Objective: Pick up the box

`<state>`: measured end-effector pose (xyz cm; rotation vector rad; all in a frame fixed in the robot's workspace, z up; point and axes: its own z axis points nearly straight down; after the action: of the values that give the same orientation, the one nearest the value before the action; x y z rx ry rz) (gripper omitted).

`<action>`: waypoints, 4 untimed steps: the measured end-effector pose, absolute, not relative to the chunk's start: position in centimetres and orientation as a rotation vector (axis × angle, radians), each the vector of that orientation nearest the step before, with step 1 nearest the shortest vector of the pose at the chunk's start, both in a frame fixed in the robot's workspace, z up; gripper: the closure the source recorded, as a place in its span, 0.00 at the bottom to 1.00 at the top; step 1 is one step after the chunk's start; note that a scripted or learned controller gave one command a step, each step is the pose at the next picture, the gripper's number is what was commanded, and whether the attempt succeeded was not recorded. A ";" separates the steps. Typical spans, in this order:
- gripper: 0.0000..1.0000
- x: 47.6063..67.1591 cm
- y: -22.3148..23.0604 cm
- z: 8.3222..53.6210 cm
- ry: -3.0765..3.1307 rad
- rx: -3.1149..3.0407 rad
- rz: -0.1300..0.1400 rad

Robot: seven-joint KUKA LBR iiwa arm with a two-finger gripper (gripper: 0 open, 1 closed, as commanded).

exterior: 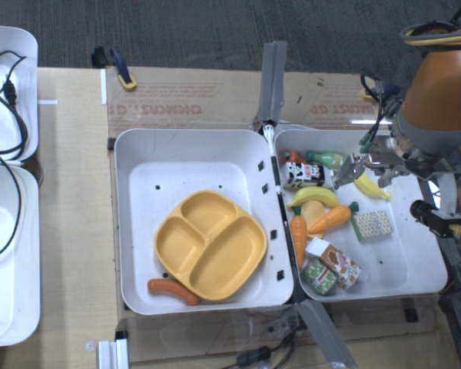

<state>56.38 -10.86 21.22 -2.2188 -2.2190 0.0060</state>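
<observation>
A small box (332, 266) with red, white and green print lies on its side in the right bin (415, 279), near the front left corner. A black-and-white cow-print carton (303, 174) lies at the bin's back left. My gripper (363, 167) hangs over the back middle of the right bin, just right of the carton and above a yellow banana (371, 187). It is well behind the printed box and apart from it. Nothing shows in its grasp.
The right bin also holds two carrots (330, 218), a second banana (313, 197), a green bottle (326, 158) and a pale waffle square (372, 224). In the left bin (138, 206) sit a yellow divided plate (210, 243) and a sausage (172, 290).
</observation>
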 end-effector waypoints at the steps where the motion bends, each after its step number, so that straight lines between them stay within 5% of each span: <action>1: 0.00 57.1 -4.1 18.9 -2.211 -2.226 0.008; 2: 0.00 56.9 -9.4 11.6 -2.160 -2.275 0.008; 3: 0.00 62.8 -10.7 9.0 -2.119 -2.281 0.029; 4: 0.00 57.6 -5.1 19.0 -2.316 -2.119 0.005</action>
<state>57.64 -5.09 18.98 -2.1188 -2.3164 0.0054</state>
